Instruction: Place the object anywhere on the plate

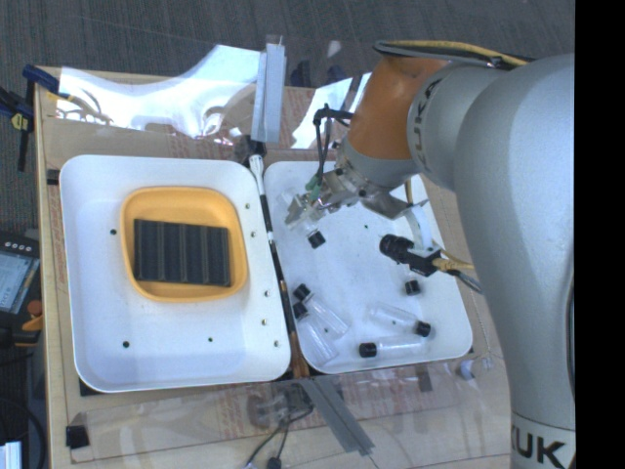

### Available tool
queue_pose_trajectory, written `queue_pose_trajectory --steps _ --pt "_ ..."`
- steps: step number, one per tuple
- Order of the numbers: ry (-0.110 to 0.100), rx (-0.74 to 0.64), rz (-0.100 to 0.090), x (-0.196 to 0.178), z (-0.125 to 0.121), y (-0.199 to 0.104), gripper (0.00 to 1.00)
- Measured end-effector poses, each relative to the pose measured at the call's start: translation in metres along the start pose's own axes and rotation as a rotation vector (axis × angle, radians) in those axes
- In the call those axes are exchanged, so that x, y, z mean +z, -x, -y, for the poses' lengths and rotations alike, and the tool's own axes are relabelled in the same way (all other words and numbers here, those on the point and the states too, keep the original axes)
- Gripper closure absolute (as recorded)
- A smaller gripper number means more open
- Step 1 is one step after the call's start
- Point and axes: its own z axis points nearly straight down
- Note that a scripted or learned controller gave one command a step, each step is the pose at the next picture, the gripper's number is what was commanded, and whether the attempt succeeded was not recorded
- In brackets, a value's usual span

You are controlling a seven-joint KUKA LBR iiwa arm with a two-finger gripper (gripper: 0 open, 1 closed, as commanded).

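Observation:
A yellow plate [182, 208] with a dark ridged centre lies in the left white bin [107, 340]. My gripper [305, 205] hangs low over the upper left part of the right bin [444, 306], close to the wall between the bins. A small black cap [315, 238] lies just below it. Whether anything is in the gripper is too small to tell. Several clear tubes with black caps [317, 316] lie along the front of the right bin, one [395, 319] near its front right corner.
Another small black piece [411, 285] lies right of centre in the right bin. The arm's grey body [508, 193] covers the bin's right side. Crumpled clear plastic [186, 101] lies behind the left bin.

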Motion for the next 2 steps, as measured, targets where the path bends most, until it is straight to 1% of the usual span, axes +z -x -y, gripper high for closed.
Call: queue_pose_trajectory --steps 1,2 --pt "0.002 -0.089 0.002 -0.0423 0.0246 -0.0565 1.0" --pt "0.002 -0.089 0.002 -0.0423 0.0248 -0.0562 0.0"
